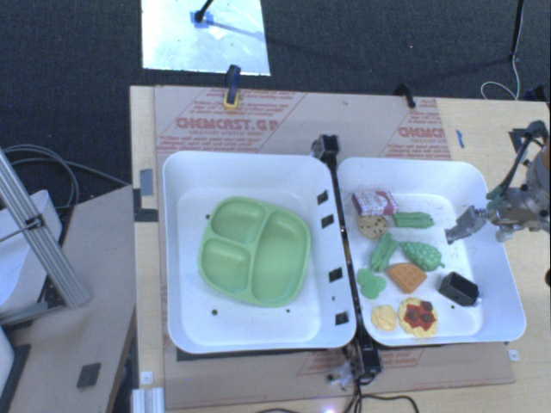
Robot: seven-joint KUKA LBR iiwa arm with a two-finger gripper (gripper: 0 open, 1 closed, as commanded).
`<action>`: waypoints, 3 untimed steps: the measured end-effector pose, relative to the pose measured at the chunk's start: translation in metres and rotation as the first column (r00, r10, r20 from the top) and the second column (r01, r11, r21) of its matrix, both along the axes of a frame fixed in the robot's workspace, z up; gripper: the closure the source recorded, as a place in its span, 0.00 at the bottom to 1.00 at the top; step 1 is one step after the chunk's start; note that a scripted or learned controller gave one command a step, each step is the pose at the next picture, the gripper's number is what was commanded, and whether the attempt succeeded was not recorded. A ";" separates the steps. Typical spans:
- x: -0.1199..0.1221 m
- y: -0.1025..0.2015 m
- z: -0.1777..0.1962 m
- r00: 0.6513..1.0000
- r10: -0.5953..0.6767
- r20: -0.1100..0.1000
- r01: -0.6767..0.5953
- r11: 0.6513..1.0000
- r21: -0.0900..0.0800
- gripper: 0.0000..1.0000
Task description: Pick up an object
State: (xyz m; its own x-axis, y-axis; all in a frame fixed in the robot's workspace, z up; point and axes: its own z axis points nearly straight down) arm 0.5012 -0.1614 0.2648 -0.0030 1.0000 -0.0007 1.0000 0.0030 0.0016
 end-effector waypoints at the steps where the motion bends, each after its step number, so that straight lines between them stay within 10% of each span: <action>1: 0.026 0.060 -0.092 1.000 0.007 -0.007 -0.007 1.000 0.004 0.00; 2: 0.011 0.010 -0.181 1.000 -0.008 0.002 0.008 1.000 0.003 0.00; 3: 0.015 0.013 -0.164 1.000 0.000 0.012 0.000 1.000 0.003 1.00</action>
State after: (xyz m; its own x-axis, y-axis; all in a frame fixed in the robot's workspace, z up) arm 0.5162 -0.1485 0.1006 -0.0030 1.0000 0.0017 0.9999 0.0030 0.0133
